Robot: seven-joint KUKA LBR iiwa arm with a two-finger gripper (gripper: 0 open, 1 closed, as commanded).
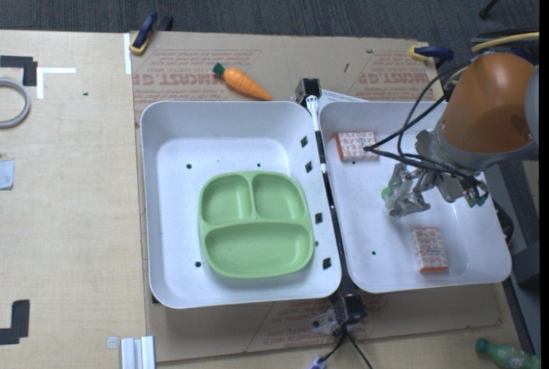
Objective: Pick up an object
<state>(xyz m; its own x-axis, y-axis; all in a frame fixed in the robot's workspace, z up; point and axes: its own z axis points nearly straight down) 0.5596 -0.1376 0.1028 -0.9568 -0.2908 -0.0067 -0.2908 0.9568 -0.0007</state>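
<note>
Two small reddish, white-patterned packets lie in the right bin (pixel 480 271). One packet (pixel 355 144) sits near the bin's back left corner, the other packet (pixel 430 250) near its front right. My gripper (pixel 406 201) hangs low over the middle of the right bin, between the two packets. Nothing shows between its fingers. The orange band of the arm (pixel 489 105) rises behind it on the right.
A green three-compartment plate (pixel 256 224) lies in the left bin (pixel 171 136). A toy carrot (pixel 241 81) rests on the cardboard behind the bins. Black cables run from the arm across the right bin. A green bottle (pixel 506 352) lies at the front right.
</note>
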